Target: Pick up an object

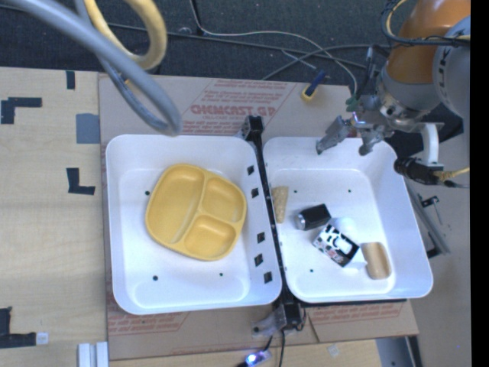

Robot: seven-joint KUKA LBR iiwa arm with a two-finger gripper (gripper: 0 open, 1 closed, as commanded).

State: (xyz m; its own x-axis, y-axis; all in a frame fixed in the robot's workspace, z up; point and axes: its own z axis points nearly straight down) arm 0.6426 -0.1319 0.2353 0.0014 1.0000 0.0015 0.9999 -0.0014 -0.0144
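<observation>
Overhead, the arm (428, 44) reached in at the upper right of the frame, grey with an orange band above the wrist; its gripper (348, 138) hung over the far rim of the right bin (405, 281), with the two grey fingers (330, 139) spread apart and nothing between them. Lower in that bin, towards its middle, lay the loose objects: a small dark cylinder (312, 217) (possibly a can or battery, too small to tell) lying on its side; just beside it to the lower right, a black-and-white patterned item (336, 245), tilted; right of that, near the bin's lower right corner, a tan cork-like cylinder (376, 259); and along the bin's left wall, a pale tan cone-shaped piece (280, 202). All of these sat well below the gripper in the picture, apart from it. The left bin (130, 281) held a yellow divided plate (197, 211), lying flat near its centre, with three compartments showing. Both bins rested on brown cardboard (229, 102) with red lettering, laid on the pale tabletop (38, 205); a grey hose (114, 52) and a yellow hose (149, 21) crossed the upper left of the frame, and thin cables (306, 48) ran over the dark ground along the top.
</observation>
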